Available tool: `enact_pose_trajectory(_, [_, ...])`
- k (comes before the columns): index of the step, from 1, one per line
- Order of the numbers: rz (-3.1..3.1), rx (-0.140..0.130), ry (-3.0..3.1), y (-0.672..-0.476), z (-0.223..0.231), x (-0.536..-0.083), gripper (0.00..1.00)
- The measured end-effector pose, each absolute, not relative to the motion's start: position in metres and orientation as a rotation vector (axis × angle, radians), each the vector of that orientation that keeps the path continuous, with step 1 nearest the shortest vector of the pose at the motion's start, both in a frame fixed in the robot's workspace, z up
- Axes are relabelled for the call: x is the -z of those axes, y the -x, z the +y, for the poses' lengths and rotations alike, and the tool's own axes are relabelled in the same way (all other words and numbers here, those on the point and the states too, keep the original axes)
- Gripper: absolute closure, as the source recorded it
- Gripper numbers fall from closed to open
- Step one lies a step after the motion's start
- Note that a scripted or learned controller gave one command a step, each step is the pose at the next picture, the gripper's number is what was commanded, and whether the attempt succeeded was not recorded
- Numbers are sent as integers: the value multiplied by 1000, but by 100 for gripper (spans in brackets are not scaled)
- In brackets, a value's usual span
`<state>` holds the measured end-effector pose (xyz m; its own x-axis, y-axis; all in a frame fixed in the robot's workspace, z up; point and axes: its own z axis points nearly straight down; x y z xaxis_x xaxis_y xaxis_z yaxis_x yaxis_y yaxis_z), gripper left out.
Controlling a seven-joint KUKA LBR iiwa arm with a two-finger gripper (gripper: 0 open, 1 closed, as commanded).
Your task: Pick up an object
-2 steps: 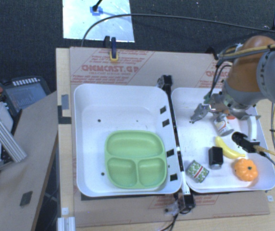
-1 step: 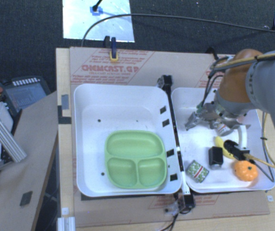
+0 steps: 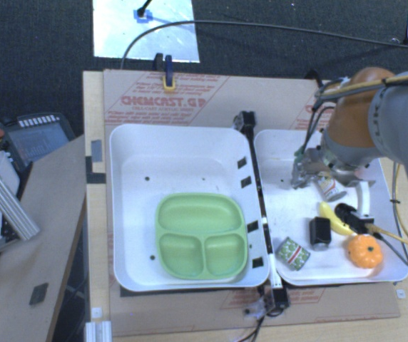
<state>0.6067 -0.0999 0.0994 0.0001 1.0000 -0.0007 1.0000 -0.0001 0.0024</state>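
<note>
In the right bin (image 3: 279,155) lie a green-and-white can (image 3: 292,253), a black block (image 3: 320,232), a yellow banana (image 3: 334,219), an orange pumpkin-like fruit (image 3: 364,251) and a small white bottle (image 3: 327,187). My gripper (image 3: 305,174) hangs low over the upper middle of that bin, just left of the bottle. The grey arm with its orange band (image 3: 354,116) comes in from the right. Whether anything sits between the fingers cannot be made out.
The left bin (image 3: 129,162) holds a green divided plate (image 3: 201,235). A black divider strip (image 3: 254,184) runs between the bins. Cables (image 3: 386,230) trail over the right bin's right side. A teach pendant (image 3: 36,140) lies off the bench to the left.
</note>
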Motion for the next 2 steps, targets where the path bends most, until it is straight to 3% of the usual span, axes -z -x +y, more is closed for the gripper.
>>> enact_pose_trajectory(2, [2221, -7, -2213, -609, -99, -198, 100])
